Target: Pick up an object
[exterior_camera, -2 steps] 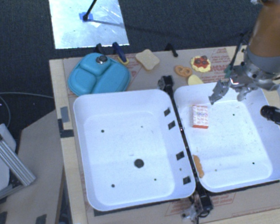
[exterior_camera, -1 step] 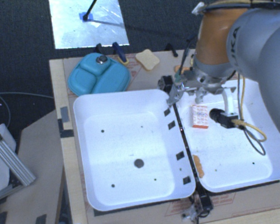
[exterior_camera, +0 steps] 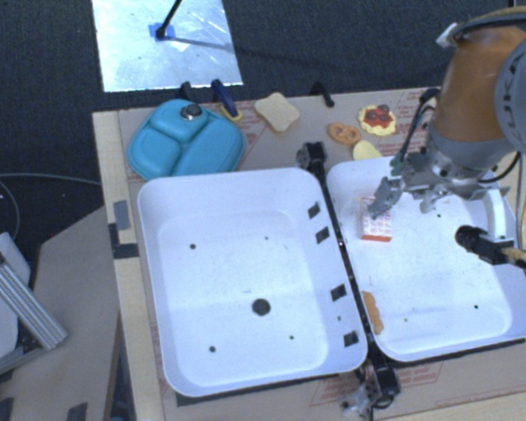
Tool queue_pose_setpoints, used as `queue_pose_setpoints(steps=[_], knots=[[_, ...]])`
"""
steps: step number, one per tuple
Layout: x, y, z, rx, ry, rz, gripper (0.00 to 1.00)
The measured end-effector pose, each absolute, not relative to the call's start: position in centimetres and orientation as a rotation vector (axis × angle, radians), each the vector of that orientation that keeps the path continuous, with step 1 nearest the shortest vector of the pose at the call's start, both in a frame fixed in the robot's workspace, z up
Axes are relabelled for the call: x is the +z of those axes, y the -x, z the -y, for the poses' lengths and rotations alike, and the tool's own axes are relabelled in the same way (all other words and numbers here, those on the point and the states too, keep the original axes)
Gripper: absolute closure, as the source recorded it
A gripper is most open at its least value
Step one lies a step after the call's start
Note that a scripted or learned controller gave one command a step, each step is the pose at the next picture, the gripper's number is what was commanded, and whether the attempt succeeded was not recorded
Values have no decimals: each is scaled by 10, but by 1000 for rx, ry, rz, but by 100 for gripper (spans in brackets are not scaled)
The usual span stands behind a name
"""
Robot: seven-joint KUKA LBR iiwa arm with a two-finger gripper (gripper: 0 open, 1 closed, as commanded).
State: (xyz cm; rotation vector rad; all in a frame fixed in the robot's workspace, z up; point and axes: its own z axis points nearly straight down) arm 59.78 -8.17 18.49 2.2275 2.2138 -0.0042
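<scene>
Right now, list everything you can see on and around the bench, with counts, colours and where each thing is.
Bins: two, white, side by side on the bench.
Packet: one, white and red, in the right bin near its back edge.
Orange piece: one, at the right bin's left rim.
Dark disc: one, on the left bin's floor.
Tray: one, blue, behind the left bin.
Toast: one, tan, behind the bins.
Pretzel: one, orange, behind the right bin.
Pizza: one, yellow and red, beside the pretzel.
Yellow piece: one, at the right bin's back rim.
Arm: one, grey with orange band, over the right bin.
</scene>
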Motion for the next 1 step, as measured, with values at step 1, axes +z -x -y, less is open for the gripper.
queue_pose_setpoints(steps=[1], knots=[[185,-631,-44,12,-2205,-2239,0]])
